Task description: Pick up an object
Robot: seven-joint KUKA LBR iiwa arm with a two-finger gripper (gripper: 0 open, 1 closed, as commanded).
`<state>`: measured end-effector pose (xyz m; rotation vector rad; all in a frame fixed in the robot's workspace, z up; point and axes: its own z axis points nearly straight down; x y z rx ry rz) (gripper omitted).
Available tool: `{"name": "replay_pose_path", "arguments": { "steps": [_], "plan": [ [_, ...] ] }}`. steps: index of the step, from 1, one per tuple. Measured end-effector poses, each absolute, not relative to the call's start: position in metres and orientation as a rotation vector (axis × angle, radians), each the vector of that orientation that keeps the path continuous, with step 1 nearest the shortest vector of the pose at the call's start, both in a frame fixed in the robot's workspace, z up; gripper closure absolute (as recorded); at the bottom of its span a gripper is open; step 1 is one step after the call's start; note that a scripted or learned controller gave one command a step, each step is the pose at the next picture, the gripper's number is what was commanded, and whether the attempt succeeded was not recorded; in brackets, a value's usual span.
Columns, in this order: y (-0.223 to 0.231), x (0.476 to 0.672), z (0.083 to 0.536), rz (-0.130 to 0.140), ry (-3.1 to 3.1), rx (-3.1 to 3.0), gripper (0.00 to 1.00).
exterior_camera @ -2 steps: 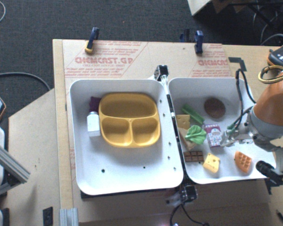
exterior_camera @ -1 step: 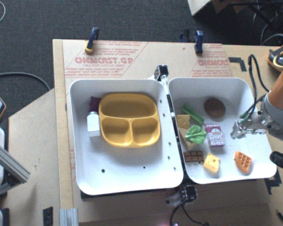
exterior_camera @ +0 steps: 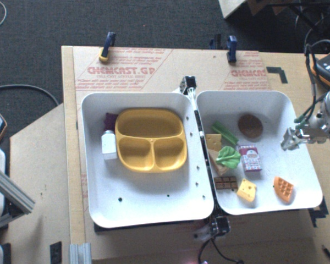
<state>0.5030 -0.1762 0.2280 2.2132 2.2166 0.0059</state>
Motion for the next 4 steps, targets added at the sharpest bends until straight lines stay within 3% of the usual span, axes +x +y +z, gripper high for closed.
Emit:
{"name": "replay_pose_path", "arguments": {
  "steps": [1,3,4],
  "plan": [
    [-0.176,0.504,0.225,0.001,2.22,2.218,1.0],
    [-0.071,0.563,0.222,0.007,2.228,2.211,1.0],
    [-0.06,0.564,0.235,0.004,2.222,2.216,1.0]
  ]
}}
